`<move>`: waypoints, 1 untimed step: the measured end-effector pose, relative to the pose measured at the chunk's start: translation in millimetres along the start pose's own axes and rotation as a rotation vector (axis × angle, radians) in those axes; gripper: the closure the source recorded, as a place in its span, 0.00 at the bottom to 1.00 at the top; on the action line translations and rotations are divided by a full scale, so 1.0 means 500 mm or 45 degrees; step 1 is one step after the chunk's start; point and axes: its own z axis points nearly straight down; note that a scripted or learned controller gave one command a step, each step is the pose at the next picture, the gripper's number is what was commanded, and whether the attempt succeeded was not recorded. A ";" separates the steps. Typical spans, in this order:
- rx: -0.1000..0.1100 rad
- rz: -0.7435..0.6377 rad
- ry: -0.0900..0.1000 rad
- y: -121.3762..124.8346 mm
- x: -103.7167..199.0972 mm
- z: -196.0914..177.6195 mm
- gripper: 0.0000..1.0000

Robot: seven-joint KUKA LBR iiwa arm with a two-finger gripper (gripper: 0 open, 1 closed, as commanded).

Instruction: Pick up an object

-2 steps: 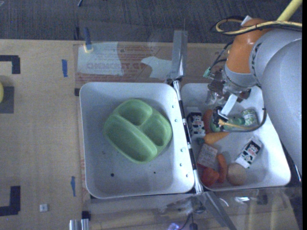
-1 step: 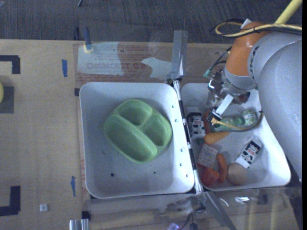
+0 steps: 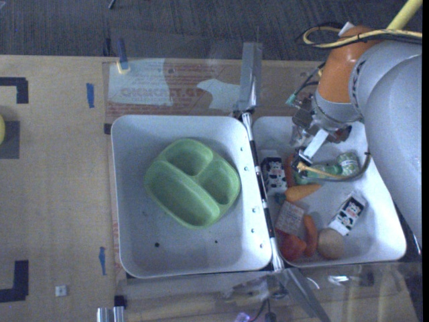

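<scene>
Bins sit side by side on the pale wooden surface (image 3: 53, 200), and the contrast between them is sharp. Over on the left, the shallow white left bin (image 3: 134, 247) carries a single item: a green plastic divided tray (image 3: 192, 181) with three compartments, lying flat, turned at an angle, around the middle of the bin.

Across the divider, the shallow white right bin (image 3: 385, 237) is crowded. Against its left wall stands a small black-and-white carton (image 3: 273, 174). Just right of that, an orange carrot-shaped piece (image 3: 303, 192) lies across the bin, and below it a tan flat packet (image 3: 290, 217). Down near the front edge, a red rounded toy (image 3: 292, 245) touches a slim orange-red piece (image 3: 310, 233), with a beige potato-shaped object (image 3: 330, 243) right beside them. A second black-and-white carton (image 3: 348, 214) lies tilted toward the right side. Near the top, a green-and-yellow item (image 3: 322, 171) rests beside a pale green round piece (image 3: 348, 161).

And here's the grey arm with its orange band (image 3: 342, 62), reaching in from the right, with the claw (image 3: 305, 154) down over the upper part of the right bin, just above the green-and-yellow item. Whether that claw is spread or closed, I cannot tell from this angle, and nothing can be made out in its grasp.
</scene>
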 end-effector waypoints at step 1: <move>0.000 0.309 0.000 0.021 -0.037 0.023 1.00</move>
